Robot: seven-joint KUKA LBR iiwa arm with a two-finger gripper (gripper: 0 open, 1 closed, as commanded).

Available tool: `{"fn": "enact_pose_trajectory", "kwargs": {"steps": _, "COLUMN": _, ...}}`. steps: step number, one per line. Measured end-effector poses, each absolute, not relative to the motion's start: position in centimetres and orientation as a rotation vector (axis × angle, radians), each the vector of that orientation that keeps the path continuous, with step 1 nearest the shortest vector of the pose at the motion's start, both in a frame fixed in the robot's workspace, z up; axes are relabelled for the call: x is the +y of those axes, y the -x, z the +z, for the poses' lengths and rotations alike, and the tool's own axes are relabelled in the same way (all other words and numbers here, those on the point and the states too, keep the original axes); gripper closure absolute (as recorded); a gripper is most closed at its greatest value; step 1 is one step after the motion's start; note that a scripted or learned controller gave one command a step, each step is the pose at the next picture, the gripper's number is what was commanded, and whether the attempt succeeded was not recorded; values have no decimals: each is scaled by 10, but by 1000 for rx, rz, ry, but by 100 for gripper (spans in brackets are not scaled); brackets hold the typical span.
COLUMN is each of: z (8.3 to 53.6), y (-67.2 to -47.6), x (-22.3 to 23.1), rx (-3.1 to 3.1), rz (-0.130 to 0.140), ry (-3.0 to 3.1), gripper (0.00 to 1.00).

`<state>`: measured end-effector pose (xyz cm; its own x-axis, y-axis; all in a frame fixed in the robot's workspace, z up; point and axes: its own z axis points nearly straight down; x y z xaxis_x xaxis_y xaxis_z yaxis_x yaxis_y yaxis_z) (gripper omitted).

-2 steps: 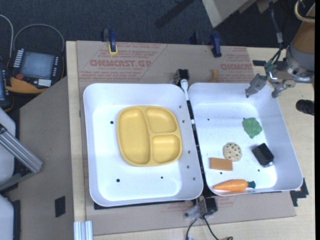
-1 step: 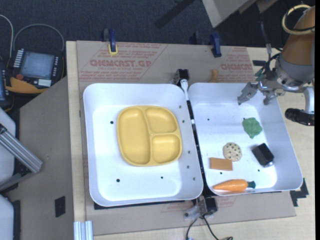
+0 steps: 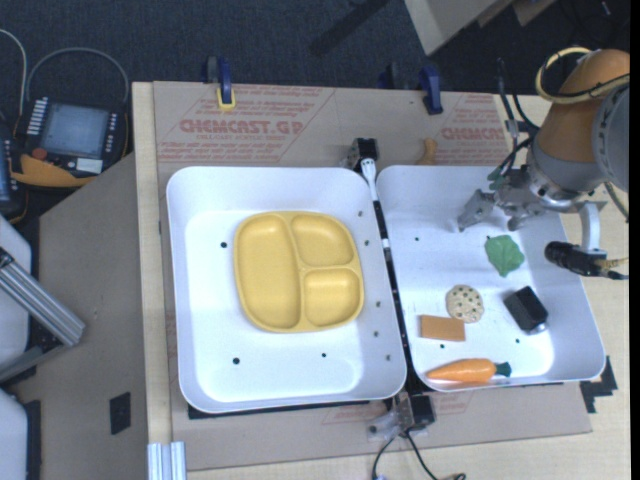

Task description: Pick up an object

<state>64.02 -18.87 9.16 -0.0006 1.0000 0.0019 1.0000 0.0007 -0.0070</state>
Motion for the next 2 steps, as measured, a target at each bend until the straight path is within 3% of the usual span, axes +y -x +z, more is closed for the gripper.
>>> {"fn": "enact_pose_trajectory", "kwargs": {"steps": 1, "z": 107, "y": -643, "x": -189, "rx": -2225, "rz": -1, "ry": 2221, "gripper": 100}}
{"fn": "enact_pose_trajectory", "kwargs": {"steps": 2, "z": 160, "y": -642, "x": -199, "rx": -2226, "rz": -5, "ry": 2227, "gripper": 100}}
